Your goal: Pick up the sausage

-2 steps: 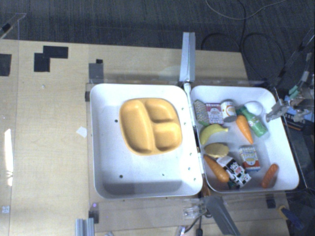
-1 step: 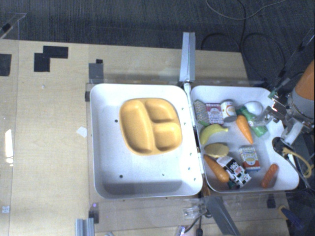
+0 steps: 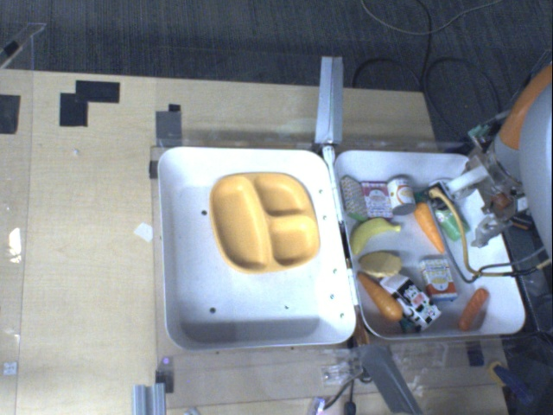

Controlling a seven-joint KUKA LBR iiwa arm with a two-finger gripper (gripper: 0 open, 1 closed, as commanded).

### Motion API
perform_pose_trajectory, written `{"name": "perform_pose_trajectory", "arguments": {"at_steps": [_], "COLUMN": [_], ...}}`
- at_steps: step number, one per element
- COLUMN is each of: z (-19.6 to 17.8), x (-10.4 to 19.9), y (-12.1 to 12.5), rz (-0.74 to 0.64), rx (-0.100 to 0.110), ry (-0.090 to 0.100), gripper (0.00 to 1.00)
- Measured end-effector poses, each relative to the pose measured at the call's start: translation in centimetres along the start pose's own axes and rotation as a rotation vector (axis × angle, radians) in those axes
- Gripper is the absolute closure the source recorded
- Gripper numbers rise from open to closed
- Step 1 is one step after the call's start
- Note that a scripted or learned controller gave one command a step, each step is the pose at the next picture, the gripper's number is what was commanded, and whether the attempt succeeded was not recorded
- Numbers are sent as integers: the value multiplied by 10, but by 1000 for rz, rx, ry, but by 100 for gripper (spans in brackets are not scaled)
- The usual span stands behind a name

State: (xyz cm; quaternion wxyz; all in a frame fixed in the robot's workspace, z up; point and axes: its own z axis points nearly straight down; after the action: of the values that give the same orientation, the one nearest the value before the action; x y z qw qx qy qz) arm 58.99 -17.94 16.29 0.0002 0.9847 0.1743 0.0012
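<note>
The sausage point(image 3: 473, 309), reddish-brown and short, lies in the front right corner of the right bin point(image 3: 510, 322). My gripper point(image 3: 472, 207) hangs over the right side of that bin, farther back than the sausage and apart from it. Its two pale fingers point(image 3: 460, 181) point left and stand open, with nothing held between them. The grey arm with its orange band point(image 3: 529, 115) comes in from the right edge.
The right bin also holds an orange carrot point(image 3: 429, 226), a banana point(image 3: 373, 230), a small can point(image 3: 401, 192), a green item point(image 3: 449, 223), small boxes point(image 3: 439, 278) and an orange-brown stick point(image 3: 380, 296). The left bin point(image 3: 186, 232) holds a yellow divided tray point(image 3: 263, 220).
</note>
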Motion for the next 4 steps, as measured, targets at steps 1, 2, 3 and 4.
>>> {"name": "perform_pose_trajectory", "arguments": {"at_steps": [1, 2, 3, 4], "z": [27, 70, 74, -4], "x": [-88, -63, -55, 17], "y": [-59, -80, -120, 7], "rz": [56, 150, 7, -19], "rx": [2, -13, -7, 0], "ry": [-1, 15, 10, 2], "gripper": [0, 0, 0, 0]}}
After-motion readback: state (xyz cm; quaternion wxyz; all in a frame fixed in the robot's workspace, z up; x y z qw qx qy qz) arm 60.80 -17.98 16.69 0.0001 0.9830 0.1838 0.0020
